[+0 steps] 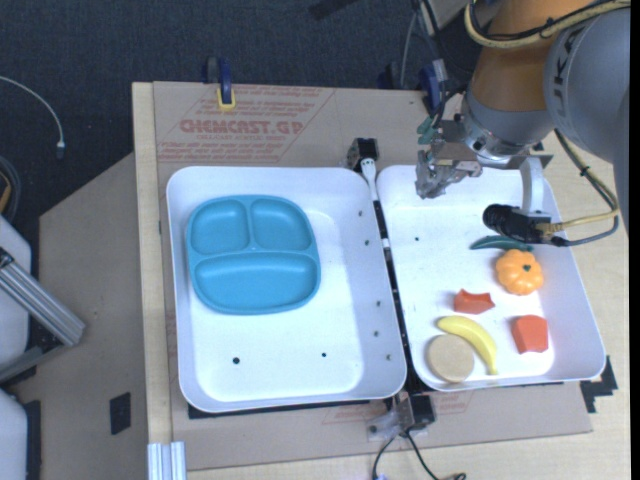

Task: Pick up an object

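My gripper [437, 182] hangs over the far left corner of the right bin [425, 258], open, with nothing between its fingers. The objects lie nearer the front and right of that bin, apart from the gripper: an orange pumpkin-shaped fruit [518, 271], a small red piece [474, 302], a yellow banana [472, 336], a tan round disc [451, 358] touching the banana, and an orange-red block [531, 333]. A thin green item [490, 241] shows just above the orange fruit, partly hidden.
The left bin [340, 358] holds a blue divided plate [254, 253] in its far left part. A raised ridge [385, 268] separates the two bins. The arm [530, 58] reaches in from the upper right, over the right bin's far edge.
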